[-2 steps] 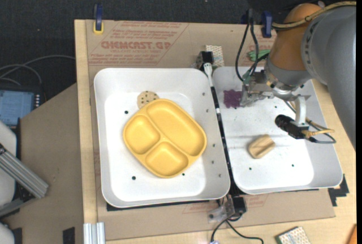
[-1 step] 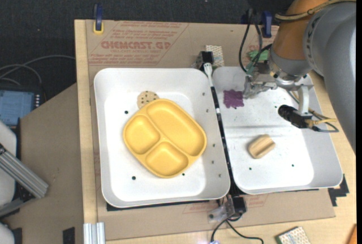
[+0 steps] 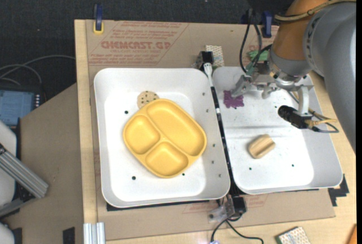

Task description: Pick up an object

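**Gripper over the right bin, beside a purple piece**

The camera view looks down at a slant on two shallow white bins set side by side on the bench (image 3: 141,45).

The grey arm (image 3: 334,39) enters from the right, with its orange band (image 3: 297,25) above the wrist. It carries the gripper (image 3: 250,91) over the upper left part of the right bin (image 3: 294,175). The fingers (image 3: 240,88) appear to stand apart, and no object lies between them.

Objects in the right bin:
- A small purple piece (image 3: 233,100) lies near the bin's upper left corner, close to the wall shared with the other bin. One fingertip is just beside it. Whether the two touch cannot be told.
- A tan roll-shaped piece (image 3: 261,146) lies nearer the camera, towards the middle of the bin floor and well apart from the gripper.

Objects in the left bin (image 3: 102,141):
- A yellow divided plate (image 3: 164,136) with three compartments rests flat near the centre and is turned at an angle to the bin walls.
- A round speckled cookie (image 3: 146,98) lies at the plate's far left edge. The plate's rim hides part of it.
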Tool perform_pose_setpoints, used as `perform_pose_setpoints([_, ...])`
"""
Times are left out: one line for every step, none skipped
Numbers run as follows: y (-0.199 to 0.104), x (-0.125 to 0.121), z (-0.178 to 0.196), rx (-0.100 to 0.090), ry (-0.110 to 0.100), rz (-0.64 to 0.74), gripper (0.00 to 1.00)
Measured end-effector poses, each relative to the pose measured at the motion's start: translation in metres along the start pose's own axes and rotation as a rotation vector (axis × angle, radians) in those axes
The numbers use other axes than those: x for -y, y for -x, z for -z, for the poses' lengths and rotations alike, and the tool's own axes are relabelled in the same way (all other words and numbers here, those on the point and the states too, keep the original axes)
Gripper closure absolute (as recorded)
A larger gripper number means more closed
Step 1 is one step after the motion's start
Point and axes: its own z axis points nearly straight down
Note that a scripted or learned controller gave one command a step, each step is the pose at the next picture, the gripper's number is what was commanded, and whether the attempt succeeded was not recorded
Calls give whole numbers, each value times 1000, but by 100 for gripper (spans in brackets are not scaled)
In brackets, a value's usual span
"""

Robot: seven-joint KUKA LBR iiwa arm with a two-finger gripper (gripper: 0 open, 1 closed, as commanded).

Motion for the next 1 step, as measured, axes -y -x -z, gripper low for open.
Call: perform_pose_setpoints([-11, 91, -18, -4, -12, -4, 0])
